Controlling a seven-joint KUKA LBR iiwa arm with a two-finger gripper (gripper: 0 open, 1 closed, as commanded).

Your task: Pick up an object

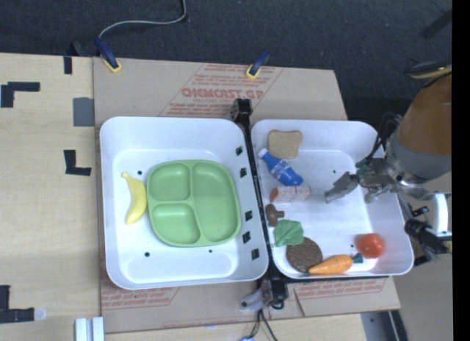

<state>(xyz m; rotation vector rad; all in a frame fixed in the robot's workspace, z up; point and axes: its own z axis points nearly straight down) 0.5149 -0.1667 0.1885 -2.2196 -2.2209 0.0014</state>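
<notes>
The arm comes in from the right, its orange band just showing at the edge, and the gripper [351,187] hangs over the right bin [330,132], above a bare patch of white floor. Its two dark fingers [336,187] look spread a little apart, with nothing between them — it has hold of no object.

Taking the gripper as the mark, the toys lie mostly to its left and below. Just to its left is a small pale packet with red print [292,193], and beyond that, up and left, a blue bottle [282,170] lying tilted. A slice of bread [284,143] sits higher, near the bin's far wall. Below and left of the gripper there is a green leafy piece [288,232] resting against a round brown cookie [303,253], with a small brown lump [274,215] near the divider. Below the gripper, by the near wall, a carrot [332,264] lies beside a red tomato [371,244].

Well to the left, the left bin [117,137] holds a green divided plate [194,203] — a yellow banana [134,198] lies just beside it.
</notes>
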